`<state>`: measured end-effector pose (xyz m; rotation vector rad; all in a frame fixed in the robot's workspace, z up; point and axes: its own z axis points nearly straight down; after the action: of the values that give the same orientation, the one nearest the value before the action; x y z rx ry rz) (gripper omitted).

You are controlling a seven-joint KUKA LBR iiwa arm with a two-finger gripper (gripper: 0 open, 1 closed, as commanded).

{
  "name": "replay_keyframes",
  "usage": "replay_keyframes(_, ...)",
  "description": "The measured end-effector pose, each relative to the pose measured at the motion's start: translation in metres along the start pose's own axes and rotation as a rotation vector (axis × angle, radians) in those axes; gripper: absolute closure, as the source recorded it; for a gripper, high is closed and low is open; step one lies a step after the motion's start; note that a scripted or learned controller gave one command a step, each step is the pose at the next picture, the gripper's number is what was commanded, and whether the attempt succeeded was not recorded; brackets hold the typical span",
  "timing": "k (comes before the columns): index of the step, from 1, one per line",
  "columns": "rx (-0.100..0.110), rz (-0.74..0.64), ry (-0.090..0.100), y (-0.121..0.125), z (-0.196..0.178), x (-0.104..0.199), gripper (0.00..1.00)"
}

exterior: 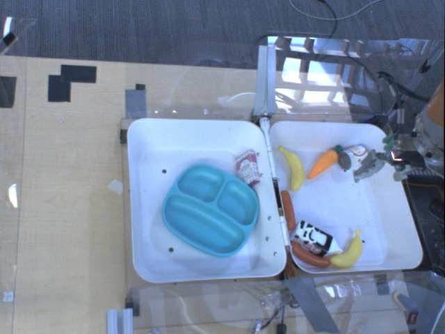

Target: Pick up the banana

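Two yellow bananas lie in the right bin (389, 207). One banana (295, 167) rests near the bin's far left wall, curved lengthwise. The other banana (350, 251) sits at the near edge, beside a sausage. My gripper (355, 163) hovers over the far right part of this bin, just right of an orange carrot (322, 164). Its fingers stand open, with bare bin floor between them. It is well to the right of the far banana and well above the near one in the view.
A reddish sausage (288, 209) lies along the right bin's left wall and another sausage (310, 256) at its near edge, next to a black-and-white packet (314, 236). The left bin (146, 186) holds a blue divided plate (211, 209) and a small red-white packet (248, 167).
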<state>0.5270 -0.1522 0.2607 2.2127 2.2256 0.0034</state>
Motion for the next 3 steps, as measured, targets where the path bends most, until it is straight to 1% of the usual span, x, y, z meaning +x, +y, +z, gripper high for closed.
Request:
replay_keyframes(1,-0.003,0.116,-0.001,0.024,-0.023,-0.027,0.00)
replay_keyframes(2,0.003,0.119,0.000,-0.021,0.126,-0.047,0.00)
replay_keyframes(3,-0.009,-0.145,-0.003,-0.037,0.171,-0.038,0.00)
